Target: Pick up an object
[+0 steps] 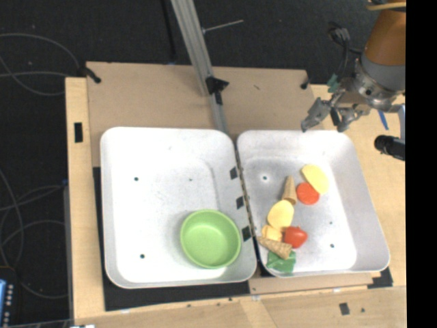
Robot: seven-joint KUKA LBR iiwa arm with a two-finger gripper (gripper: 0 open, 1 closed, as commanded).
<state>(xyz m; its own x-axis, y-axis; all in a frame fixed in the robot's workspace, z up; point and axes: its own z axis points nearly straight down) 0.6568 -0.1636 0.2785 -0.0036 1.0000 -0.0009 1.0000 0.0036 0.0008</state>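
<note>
**Toy food waits in the right bin**

A round green plastic bowl (210,238) sits in the left shallow white bin (150,162). In the right white bin (341,162), small plastic toy foods cluster; the yellow rounded piece (315,178) looks light, stiff and slippery, best pinched across its width, though a red piece (307,194) touches it. The gripper (330,117) hovers past the rim, fingers spread, empty.

1. The counter (157,94) is tan.
2. Both bins, the left bin (157,169) and the right bin (341,203), are white with a faint grey speckle.
3. The bowl (210,238) near the left bin's front edge is light green.
4. The right bin holds yellow pieces (315,178), red-orange pieces (307,194), a tan cone (289,189) and a green scrap (281,265).
5. The arm (386,36) is grey with an orange band; the tool (332,117) is dark grey.
</note>
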